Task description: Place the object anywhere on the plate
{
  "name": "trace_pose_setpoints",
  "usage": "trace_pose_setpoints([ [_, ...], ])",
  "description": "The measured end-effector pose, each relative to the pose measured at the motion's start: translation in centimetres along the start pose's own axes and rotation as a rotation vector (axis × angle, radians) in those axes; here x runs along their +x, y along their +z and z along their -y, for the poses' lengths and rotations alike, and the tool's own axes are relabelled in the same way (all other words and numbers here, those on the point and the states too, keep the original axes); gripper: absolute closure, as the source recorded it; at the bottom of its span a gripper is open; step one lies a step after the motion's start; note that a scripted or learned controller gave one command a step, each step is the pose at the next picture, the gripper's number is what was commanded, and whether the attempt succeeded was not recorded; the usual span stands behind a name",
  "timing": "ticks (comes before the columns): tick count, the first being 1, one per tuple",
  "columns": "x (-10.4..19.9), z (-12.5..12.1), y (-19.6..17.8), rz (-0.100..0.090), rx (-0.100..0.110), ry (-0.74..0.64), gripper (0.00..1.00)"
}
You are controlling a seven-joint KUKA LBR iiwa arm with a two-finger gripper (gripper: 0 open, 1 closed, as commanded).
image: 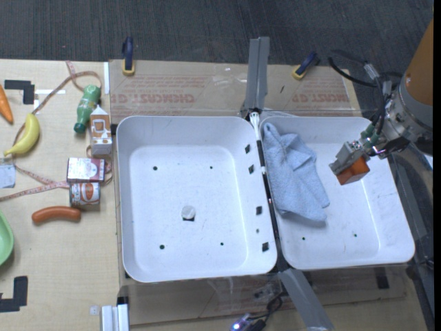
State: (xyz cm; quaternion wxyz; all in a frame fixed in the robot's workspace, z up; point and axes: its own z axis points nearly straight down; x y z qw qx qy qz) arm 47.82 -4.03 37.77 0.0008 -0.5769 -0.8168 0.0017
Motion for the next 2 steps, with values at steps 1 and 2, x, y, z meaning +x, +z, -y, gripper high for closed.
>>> trace_pose_setpoints([
  [1, -7.6, 2.7, -0.3, 0.001, -0.002, 0.008, 1.00],
  [2, -0.2, 0.0, -4.3, 0.001, -0.002, 0.059, 1.00],
])
